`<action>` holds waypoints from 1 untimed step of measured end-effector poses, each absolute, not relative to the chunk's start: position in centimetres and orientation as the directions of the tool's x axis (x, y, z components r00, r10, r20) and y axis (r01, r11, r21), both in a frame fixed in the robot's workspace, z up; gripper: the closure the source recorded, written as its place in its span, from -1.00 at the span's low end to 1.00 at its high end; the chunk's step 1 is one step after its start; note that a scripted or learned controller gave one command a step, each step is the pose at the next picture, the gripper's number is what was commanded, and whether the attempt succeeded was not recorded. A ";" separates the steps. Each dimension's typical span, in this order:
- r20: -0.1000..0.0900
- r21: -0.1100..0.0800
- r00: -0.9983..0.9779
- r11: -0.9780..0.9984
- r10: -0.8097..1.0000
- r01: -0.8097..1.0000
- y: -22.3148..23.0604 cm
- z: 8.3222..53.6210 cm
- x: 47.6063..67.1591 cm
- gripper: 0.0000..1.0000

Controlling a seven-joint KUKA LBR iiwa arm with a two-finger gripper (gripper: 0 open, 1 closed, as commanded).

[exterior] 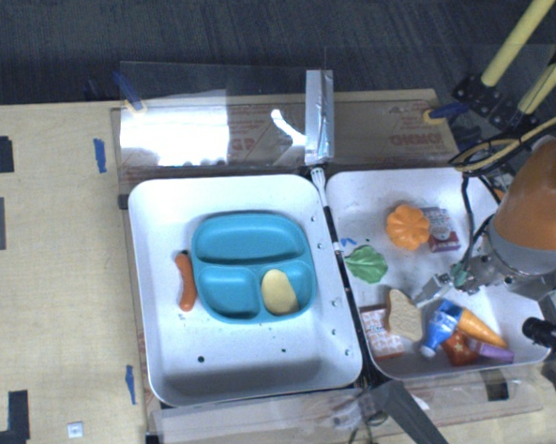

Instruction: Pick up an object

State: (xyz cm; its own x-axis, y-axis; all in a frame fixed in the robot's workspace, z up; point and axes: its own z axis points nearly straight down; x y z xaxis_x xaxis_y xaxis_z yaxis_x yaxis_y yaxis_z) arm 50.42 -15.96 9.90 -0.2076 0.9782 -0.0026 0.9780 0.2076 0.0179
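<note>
My gripper [455, 279] hangs over the right bin [370, 187], below the arm's orange band [538, 200]. It is just above a blue bottle [439, 328] and an orange cone [479, 327], with a red item [461, 350] lying under them. A slice of bread [405, 316] and a small printed box [380, 334] lie to the gripper's left. Further back sit an orange pumpkin [407, 226], a small packet [440, 229] and a green leaf [366, 263]. Nothing shows held in the gripper.
The left bin [165, 364] holds a blue divided tray [252, 263] with a yellow potato-like piece [278, 290] in its near right compartment. An orange carrot-like stick [184, 280] lies left of the tray. Cables and a yellow pole [520, 25] stand at the back right.
</note>
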 end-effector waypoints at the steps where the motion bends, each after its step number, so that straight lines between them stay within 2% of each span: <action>1: -0.006 0.009 -0.271 0.271 0.963 0.962 -14.1 8.7 48.3 -1.00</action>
State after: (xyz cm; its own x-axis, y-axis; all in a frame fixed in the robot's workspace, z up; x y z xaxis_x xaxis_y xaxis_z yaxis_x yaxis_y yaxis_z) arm 48.28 -14.13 8.72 -0.2712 0.9625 -0.0057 0.9625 0.2712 0.0087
